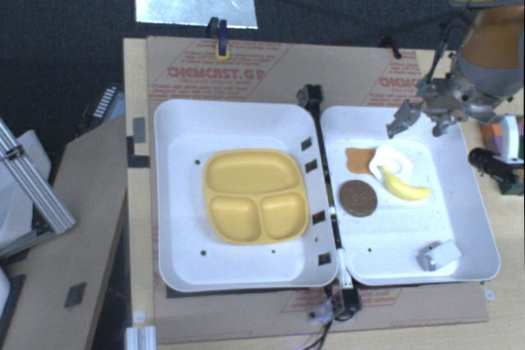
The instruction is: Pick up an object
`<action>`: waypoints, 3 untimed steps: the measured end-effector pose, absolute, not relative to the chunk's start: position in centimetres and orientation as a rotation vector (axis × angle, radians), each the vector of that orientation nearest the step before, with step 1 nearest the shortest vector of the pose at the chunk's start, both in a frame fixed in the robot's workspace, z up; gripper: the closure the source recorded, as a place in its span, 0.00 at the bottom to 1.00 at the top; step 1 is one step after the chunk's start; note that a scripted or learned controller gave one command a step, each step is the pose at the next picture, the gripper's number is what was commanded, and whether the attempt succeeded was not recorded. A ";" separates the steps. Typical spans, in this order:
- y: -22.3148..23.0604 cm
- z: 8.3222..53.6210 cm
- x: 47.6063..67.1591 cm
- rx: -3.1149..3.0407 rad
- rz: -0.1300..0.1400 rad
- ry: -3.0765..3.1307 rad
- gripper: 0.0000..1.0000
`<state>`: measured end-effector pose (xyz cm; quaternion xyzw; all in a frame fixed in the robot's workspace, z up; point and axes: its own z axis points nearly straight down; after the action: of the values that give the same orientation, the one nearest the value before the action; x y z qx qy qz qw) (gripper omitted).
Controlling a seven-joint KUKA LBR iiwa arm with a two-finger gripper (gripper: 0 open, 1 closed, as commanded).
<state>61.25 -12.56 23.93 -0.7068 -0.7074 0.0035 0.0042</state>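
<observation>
In the right bin (467, 201) lie a yellow banana (407, 190), a white fried-egg piece (389, 162), an orange-brown flat piece (359, 160), a round dark brown cookie (358, 197) and a small grey block (438, 256). My gripper (422, 119) hangs over the bin's far edge, above and a little right of the egg piece. Its two grey fingers (401, 120) stand spread apart with nothing between them. All the objects rest on the bin floor, apart from the gripper.
The left bin (176, 184) holds a yellow divided plate (252, 195). A black clip strip (318, 176) runs between the two bins. Cardboard (246, 70) lies under both. A metal frame (33, 184) stands at the far left.
</observation>
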 end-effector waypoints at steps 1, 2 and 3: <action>-12.5 24.7 61.5 -2.219 0.000 -2.225 0.00; -11.9 18.7 61.9 -2.217 0.001 -2.225 0.00; -12.3 14.5 61.6 -2.220 0.001 -2.223 0.00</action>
<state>61.61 -12.30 14.50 -0.7066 -0.7076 0.0002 -0.0001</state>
